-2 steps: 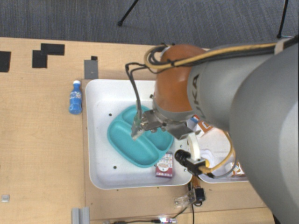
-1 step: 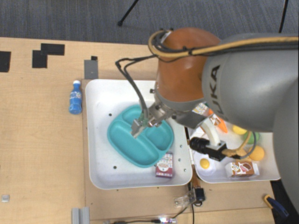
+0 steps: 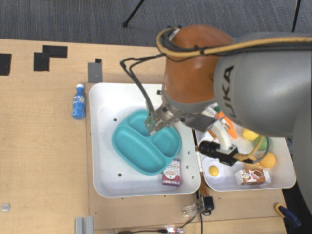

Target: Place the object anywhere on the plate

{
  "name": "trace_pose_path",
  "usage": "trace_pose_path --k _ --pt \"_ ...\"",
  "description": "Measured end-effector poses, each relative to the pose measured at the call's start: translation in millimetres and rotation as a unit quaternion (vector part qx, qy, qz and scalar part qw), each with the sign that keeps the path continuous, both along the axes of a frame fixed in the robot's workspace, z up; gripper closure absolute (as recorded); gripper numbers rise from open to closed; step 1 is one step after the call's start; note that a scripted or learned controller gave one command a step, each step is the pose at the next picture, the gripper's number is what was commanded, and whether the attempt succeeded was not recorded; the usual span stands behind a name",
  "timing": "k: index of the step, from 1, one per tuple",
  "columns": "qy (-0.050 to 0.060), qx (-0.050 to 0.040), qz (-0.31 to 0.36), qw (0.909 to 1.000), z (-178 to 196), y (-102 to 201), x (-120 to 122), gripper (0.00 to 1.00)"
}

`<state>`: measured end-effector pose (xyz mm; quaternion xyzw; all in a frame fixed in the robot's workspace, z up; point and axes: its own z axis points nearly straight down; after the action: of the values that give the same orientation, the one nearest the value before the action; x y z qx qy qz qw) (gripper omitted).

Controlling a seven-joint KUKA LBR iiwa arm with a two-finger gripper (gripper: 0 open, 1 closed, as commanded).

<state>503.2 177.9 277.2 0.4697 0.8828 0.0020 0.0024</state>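
The fingers [image 3: 152,126] hang low over the upper part of the teal plate [image 3: 141,152] at frame centre; their spread cannot be told. A small maroon carton [image 3: 172,173] lies just beside the plate's lower right edge, inside the left white bin [image 3: 105,130].

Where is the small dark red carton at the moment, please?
The small dark red carton lies in the left bin, near its front right corner, just beside the front edge of the teal plate.
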Motion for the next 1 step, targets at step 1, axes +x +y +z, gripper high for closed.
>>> trace_pose_path --k 1 --pt "0.003 -0.0005 -0.032 0.9995 -62.1 50.3 14.5 1.0"
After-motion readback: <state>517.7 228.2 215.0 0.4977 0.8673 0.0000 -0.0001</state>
